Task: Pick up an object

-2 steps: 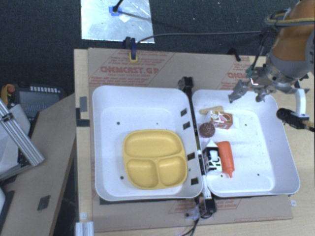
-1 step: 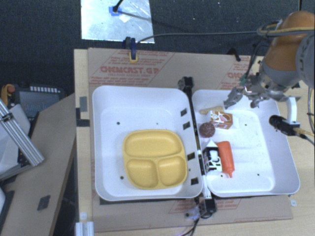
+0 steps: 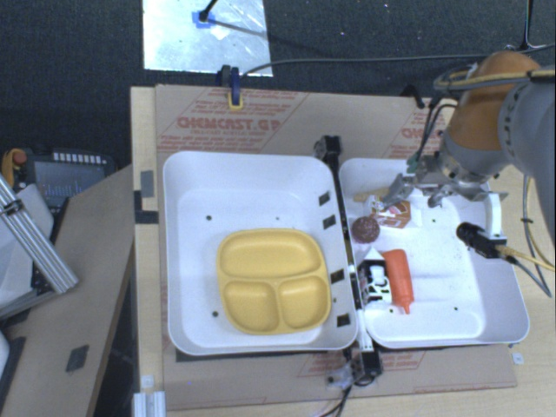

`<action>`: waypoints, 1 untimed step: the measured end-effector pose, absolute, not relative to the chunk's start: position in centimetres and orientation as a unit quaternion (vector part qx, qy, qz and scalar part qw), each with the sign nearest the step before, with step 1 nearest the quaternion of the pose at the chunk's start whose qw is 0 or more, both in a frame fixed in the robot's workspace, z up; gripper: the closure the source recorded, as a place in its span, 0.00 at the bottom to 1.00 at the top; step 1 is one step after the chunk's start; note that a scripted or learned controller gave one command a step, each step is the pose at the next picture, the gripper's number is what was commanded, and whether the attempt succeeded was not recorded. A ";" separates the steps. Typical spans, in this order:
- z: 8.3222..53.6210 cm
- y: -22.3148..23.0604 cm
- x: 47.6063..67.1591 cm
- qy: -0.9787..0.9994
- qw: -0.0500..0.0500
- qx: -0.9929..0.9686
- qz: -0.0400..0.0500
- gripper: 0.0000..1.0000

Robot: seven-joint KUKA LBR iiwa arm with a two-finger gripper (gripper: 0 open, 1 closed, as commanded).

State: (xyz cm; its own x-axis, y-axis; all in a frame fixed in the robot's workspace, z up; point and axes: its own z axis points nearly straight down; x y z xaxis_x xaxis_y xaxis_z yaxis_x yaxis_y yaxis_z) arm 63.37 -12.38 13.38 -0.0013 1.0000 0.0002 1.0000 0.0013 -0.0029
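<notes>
Grey arm [image 3: 530,124] with orange band — yellow cable, apparently, looped over it.

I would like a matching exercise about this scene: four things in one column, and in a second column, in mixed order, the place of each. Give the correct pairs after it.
Things:
1. yellow divided tray
2. orange carrot-shaped toy
3. round brown object
4. end effector

Places:
A. over the far part of the right bin
B. lying in the middle of the right bin, pointing toward its near edge
C. in the left bin, in its near half
D. in the right bin, close to the divider between the two bins

Pairs: 1-C, 2-B, 3-D, 4-A
</notes>
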 end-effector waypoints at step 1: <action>14.9 -12.4 63.6 -0.707 -0.002 -0.707 -0.001 1.00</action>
State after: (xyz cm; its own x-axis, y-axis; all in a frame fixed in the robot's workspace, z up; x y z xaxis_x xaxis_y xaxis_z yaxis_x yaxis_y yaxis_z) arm 63.58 -12.42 14.86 -0.0007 1.0000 -0.0006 1.0000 0.0007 0.0044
